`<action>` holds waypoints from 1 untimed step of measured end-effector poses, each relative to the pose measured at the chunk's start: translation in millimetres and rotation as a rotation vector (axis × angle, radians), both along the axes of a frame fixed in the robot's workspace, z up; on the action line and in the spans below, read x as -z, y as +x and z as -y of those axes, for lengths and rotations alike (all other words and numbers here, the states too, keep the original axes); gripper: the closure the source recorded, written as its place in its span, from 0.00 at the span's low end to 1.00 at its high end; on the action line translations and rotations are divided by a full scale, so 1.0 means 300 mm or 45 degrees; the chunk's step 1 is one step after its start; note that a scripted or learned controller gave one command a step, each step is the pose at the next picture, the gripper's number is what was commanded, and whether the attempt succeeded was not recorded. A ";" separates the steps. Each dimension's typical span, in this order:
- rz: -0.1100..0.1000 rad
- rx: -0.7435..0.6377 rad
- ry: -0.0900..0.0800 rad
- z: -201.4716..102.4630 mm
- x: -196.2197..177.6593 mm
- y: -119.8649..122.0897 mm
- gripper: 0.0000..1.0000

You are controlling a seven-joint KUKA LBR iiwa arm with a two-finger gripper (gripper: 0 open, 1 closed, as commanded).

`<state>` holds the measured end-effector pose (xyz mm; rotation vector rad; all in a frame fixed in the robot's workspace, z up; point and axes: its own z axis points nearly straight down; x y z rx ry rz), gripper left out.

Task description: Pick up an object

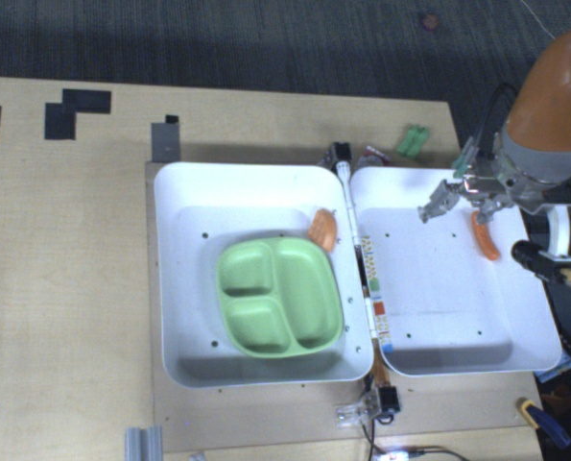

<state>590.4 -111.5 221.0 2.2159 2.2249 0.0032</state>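
Just beside the claw [465, 200] lies an orange carrot [486, 237].

Arm [554, 104] showing rounded orange band, smooth and glossy, above grey wrist section. Black cable running down left side of band. Gripper [463, 200] showing grey metal fingers [437, 206], angular linkage parts, small red and teal spots glinting near its base. White curved piece sitting beside wrist.

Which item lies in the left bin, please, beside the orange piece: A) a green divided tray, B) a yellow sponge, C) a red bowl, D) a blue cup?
A: a green tray with three compartments lies in the left bin, beside the orange piece.
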 end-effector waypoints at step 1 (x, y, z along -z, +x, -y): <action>0.005 -0.002 -0.001 -0.013 0.450 0.167 0.00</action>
